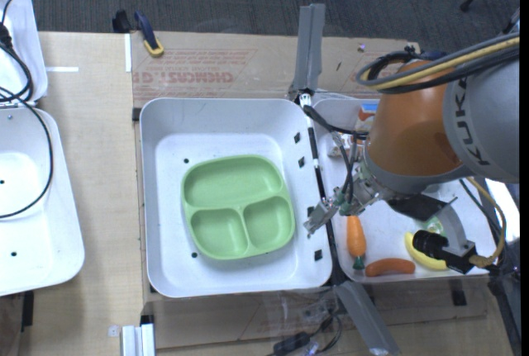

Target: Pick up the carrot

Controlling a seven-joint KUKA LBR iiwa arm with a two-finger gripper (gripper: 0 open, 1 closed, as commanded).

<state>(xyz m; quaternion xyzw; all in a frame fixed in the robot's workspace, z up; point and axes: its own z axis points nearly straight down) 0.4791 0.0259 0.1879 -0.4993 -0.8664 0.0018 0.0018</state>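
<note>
The carrot (355, 235) is orange with a green tip and lies in the right bin (471, 206), near that bin's front left corner, its green end toward the front. My gripper (344, 202) hangs under the orange wrist band, directly above the carrot's thick end and close to the wall between the two bins. The arm's bulk covers the middle of the right bin.
A reddish-orange sausage-shaped item (390, 267) lies just right of the carrot's tip at the bin's front wall. A small blue and orange item (369, 109) sits at the back of the right bin. The left bin (157, 181) holds a green divided plate (239, 206).
</note>
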